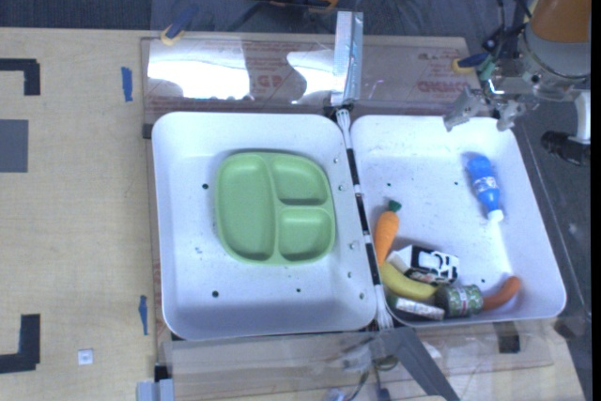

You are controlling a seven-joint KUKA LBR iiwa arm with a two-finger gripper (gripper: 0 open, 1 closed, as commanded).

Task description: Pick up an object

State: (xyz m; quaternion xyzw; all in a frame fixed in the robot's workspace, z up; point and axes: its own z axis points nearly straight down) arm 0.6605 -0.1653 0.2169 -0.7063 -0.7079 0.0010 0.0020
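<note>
Two white bins sit side by side on the table (66,202). Left bin (178,155) has a green divided plate (276,207) lying flat, roughly centred. Right bin (423,155) has all the pickable stuff: a blue bottle (484,186) w/ white cap, lying apart near the right wall, cap end pointing toward the near side; the rest is bunched at the near edge. There an orange carrot (386,233) w/ green top lies just beside the divider btwn bins, a yellow banana (406,283) runs below it, a black-and-white item (433,265) (can't tell what it is) sits against the banana, a small green can (461,300) on its side lies beside a red-orange piece (504,292) in the near right corner, and a pale flat item (419,308) is tucked under the banana. My hand (485,104) is over the far right corner of the right bin, well apart from the cluster and not touching the bottle. It's got nothing in it; how far open it is, I cannot tell, too small and blurred.
</note>
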